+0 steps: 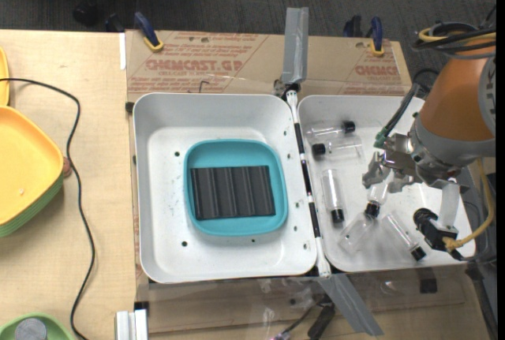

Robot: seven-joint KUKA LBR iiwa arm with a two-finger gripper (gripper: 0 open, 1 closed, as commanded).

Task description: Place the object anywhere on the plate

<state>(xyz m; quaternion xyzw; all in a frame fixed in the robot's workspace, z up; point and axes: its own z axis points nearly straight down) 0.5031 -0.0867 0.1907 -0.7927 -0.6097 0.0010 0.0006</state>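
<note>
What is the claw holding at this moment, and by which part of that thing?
It cannot be told. The claw hangs low over the clear vials in the right bin, and its tips blend with them, so no hold shows.

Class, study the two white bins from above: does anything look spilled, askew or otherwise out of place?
Nothing looks spilled or broken. The clear vials with black caps lie scattered at mixed angles in the right bin, beside the gripper, which suits loose stock. The teal plate sits squarely in the left bin, its dark ribbed centre bare of vials.
</note>
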